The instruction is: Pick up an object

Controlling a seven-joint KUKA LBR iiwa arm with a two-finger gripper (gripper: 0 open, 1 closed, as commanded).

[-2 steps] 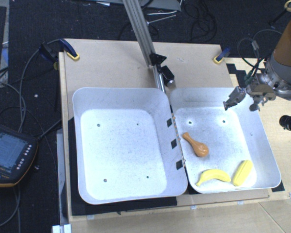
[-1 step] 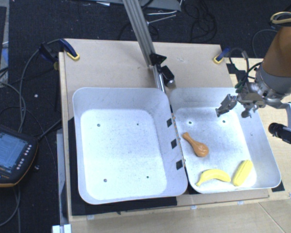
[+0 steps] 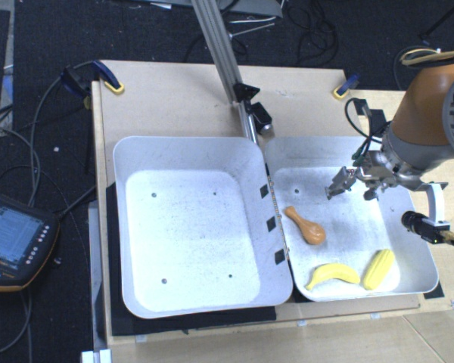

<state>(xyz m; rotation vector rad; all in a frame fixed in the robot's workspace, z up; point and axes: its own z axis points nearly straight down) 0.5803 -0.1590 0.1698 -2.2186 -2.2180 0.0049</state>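
Above the right bin (image 3: pixel 418 277), the gripper (image 3: pixel 351 183) hangs open and empty (no grasp made), with banana (image 3: pixel 333 274), corn cob (image 3: pixel 378 268) and wooden spoon (image 3: pixel 306 226) unlifted.

Arm (image 3: pixel 433 116): a rounded segment with a broad orange band (image 3: pixel 431 100) above a grey wrist (image 3: pixel 420 153). A pale yellow cable (image 3: pixel 424 54) loops over the top of the orange band. A black cable (image 3: pixel 357 119) with a black box-shaped fitting runs down the wrist's side. Below the wrist sits a metallic grey gripper (image 3: pixel 353 181) of angular, dark-edged parts. A white bracket (image 3: pixel 436 203) hangs beside it, ending in a black cylindrical piece (image 3: pixel 416 221).
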